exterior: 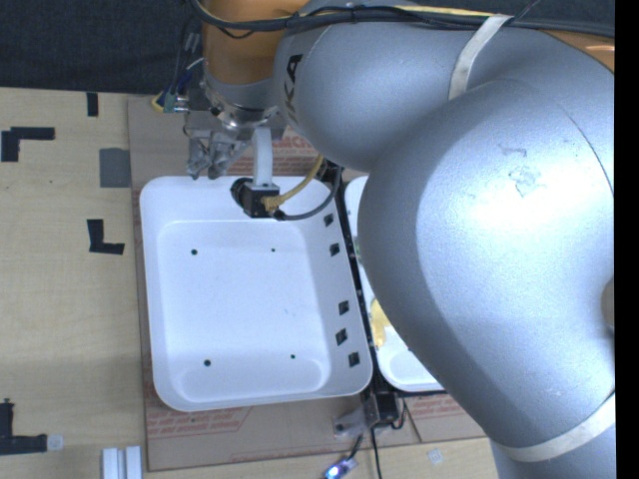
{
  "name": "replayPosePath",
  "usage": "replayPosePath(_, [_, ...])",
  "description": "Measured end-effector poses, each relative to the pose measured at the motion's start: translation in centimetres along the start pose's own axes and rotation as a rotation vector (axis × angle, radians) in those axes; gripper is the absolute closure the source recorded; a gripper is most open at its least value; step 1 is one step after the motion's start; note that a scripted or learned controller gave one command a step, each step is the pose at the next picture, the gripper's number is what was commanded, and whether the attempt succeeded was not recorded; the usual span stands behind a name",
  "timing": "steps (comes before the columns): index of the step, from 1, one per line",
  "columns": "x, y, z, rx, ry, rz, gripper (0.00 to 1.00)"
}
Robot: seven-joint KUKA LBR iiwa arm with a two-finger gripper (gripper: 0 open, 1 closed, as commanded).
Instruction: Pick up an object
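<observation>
The grey arm with its orange band (pixel 250 28) reaches in from the right and fills much of the picture, its wrist hanging over the far rim of the left shallow white plastic bin (pixel 165 297). The tool (pixel 210 161) sits just past that rim's far-left corner, above the brown cardboard-covered tabletop (pixel 60 297) edge rather than over the bin floor; whether it is spread or closed I cannot tell at this size, and nothing is seen held in it. A small black fitting with a yellowish cable (pixel 258 198) hangs beside it over the bin's far wall. The floor of the left bin shows just a few dark dots, with no object to pick. The right white bin (pixel 404 372) is mostly hidden under the arm; a small yellowish object (pixel 379 319) peeps out at its near-left part, beside the dividing rim, and seems the likeliest thing to pick, though its shape is too hidden to name. I judge the task to be at the search or approach step, nothing yet picked. The next move calls for carrying the tool across to the right bin, lining up over that object, and descending.
</observation>
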State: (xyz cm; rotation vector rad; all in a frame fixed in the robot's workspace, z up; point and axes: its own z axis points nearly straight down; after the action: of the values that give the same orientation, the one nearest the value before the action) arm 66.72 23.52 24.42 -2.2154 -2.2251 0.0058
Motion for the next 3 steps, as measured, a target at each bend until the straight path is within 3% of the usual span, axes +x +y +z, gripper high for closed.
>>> replayPosePath(1, [-0.2,0.0,2.9,0.001,-0.002,0.003,1.00])
replayPosePath(2, [-0.2,0.1,1.8,-0.003,0.001,0.002,1.00])
replayPosePath(3, [-0.2,-0.2,-6.3,-0.009,0.004,0.002,1.00])
